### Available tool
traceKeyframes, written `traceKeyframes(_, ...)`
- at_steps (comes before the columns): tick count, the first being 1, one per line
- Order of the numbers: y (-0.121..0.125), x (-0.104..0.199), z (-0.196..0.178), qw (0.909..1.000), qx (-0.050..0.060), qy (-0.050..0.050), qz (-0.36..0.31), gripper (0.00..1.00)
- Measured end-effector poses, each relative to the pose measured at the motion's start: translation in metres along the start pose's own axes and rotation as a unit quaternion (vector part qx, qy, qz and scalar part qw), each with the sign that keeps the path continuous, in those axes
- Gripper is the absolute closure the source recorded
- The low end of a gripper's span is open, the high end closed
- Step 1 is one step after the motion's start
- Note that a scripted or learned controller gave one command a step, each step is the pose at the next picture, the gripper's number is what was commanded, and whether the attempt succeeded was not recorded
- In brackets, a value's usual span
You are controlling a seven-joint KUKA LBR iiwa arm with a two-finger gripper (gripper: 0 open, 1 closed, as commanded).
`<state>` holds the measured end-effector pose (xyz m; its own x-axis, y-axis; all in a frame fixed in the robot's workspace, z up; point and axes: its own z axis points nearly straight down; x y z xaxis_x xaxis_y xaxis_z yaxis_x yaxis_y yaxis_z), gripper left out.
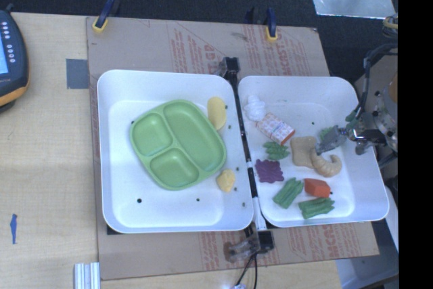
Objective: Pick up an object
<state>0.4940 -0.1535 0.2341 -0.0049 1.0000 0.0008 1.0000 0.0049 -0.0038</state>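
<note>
Croissant (327,164) lies just below the pincer (333,139), at the right of the frame in the right bin (369,203). Whether the pincer is apart or together I cannot tell. Step seems the approach — next, lower onto it. Its long axis runs left–right, curved.

The arm (379,101) is seen entering from the right edge, where only its wrist end and some cabling are shown, partly cut off by the frame. The gripper (333,139) is extended leftward from the wrist and is held low and roughly level. Its grey-green fingers (329,137) are pointed to the left. Whether they are spread or closed cannot be made out at this angle.
</note>
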Motion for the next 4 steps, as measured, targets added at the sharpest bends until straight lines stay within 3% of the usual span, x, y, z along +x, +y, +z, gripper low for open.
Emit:
traceKeyframes(1,0.047,0.027,0.128,1.0,0.001,0.0,-0.003,0.0)
traceKeyframes(2,0.116,0.058,0.138,1.0,-0.005,-0.001,-0.003,0.0)
traceKeyframes(3,0.156,0.029,0.142,0.9996,0.027,0.006,-0.006,0.0)
traceKeyframes(4,0.081,0.039,0.137,1.0,-0.004,-0.001,0.002,0.0)
